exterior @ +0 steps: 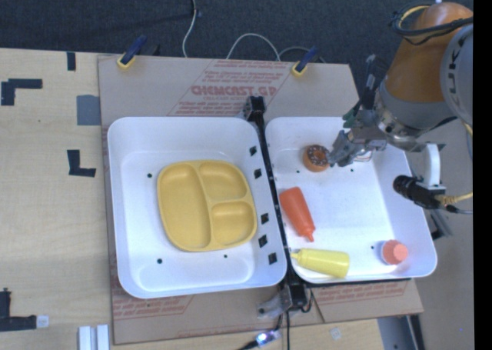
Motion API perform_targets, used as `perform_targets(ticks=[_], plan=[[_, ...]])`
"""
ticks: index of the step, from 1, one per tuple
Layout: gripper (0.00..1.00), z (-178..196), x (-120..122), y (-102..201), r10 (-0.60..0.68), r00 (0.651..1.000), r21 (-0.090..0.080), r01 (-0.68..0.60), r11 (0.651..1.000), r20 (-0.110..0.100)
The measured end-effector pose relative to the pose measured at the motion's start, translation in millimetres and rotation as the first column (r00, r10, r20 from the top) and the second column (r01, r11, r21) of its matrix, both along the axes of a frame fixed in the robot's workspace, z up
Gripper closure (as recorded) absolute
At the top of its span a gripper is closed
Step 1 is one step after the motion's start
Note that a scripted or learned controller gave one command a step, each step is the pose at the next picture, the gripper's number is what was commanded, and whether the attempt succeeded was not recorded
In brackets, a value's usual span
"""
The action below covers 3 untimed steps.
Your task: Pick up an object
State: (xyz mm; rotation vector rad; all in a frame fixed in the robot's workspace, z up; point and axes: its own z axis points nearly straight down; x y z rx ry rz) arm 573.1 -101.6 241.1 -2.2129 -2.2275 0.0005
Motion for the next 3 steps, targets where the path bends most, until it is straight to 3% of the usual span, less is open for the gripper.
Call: perform_targets(ticks=[3], plan=[[1.0, -3, 2, 165, 0.001, 1.0, 0.001, -0.001, 1.0, 0.0]])
